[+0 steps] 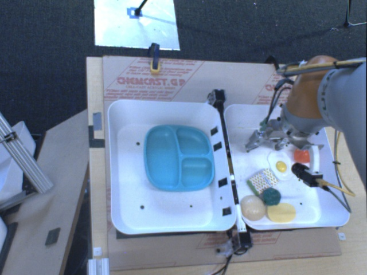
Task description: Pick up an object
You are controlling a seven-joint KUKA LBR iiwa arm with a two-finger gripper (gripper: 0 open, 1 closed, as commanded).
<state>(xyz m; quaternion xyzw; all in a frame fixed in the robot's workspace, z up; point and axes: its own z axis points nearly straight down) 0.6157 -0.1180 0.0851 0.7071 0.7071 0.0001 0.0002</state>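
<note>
The gripper [269, 137] is seen low over the right bin [241, 153]; its finger state cannot be told. A fried-egg toy [280, 167], green ball [271, 196] and yellow piece [281, 212] lie nearby, ungrasped.

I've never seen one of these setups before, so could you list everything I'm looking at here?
White bins: two, side by side on the bench, left bin and right bin.
Divided plate: one, light blue, three compartments, lying in the left bin.
Fried egg toy: one, white with yellow centre, right bin.
Checkered piece: one, yellow and white, right bin.
Round ball: one, dark green, right bin.
Round object: one, cream, right bin near the front.
Oblong object: one, yellow, right bin near the front.
Small block: one, orange-red, right bin, under the arm.
Clamp: one, yellow and black, back edge of the bench.
Arm: one, grey with orange band, reaching from the right.
End effector: one, metal, over the right bin.
</note>
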